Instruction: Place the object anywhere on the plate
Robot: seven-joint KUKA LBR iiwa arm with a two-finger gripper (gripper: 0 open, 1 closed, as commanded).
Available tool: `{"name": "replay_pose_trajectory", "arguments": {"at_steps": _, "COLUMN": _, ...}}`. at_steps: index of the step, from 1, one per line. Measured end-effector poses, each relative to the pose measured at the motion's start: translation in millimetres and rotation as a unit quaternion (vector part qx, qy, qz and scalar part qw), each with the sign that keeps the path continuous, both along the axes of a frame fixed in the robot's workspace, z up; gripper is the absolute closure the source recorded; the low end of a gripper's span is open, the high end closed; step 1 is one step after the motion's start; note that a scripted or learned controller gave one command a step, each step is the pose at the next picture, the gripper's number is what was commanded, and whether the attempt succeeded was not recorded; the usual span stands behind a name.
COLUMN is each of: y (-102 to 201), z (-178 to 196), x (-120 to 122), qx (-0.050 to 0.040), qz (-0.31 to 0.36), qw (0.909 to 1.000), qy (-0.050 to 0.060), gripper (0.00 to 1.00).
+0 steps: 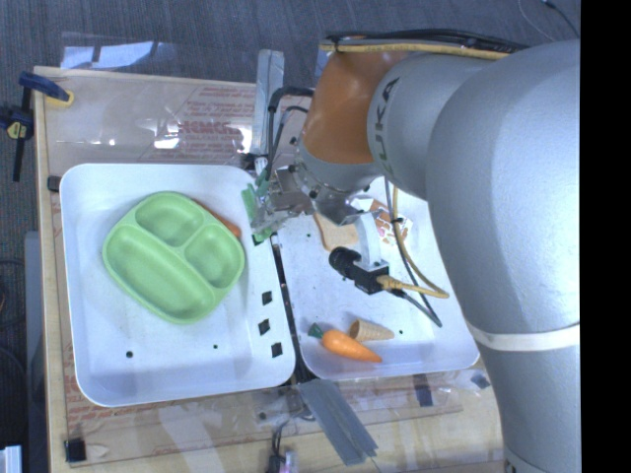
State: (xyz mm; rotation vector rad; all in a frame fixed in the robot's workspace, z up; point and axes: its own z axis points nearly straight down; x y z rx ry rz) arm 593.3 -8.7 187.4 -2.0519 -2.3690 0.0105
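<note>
A green plate (175,254) with three compartments lies in the left bin (89,363). An orange object (230,226) peeks out at the plate's right rim, mostly hidden. My gripper (262,213) hangs over the divide between the two bins, just right of the plate's upper right edge, with the orange object close beside it. I see nothing clearly between its tips. In the right bin (434,358) a toy carrot (345,344) and a small cone (373,331) lie near the front edge.
A tan flat piece (340,233) and a white and orange item (391,227) lie in the right bin, partly under the arm. The large grey arm (493,185) covers the right bin's far and right side. Clear plastic sheeting (148,116) lies behind the bins.
</note>
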Motion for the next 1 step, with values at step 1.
{"name": "replay_pose_trajectory", "arguments": {"at_steps": 1, "y": -0.3, "z": 0.1, "x": 0.0, "qx": -0.0001, "qz": 0.000, "qw": 1.0000, "qy": 0.000, "gripper": 0.00}}
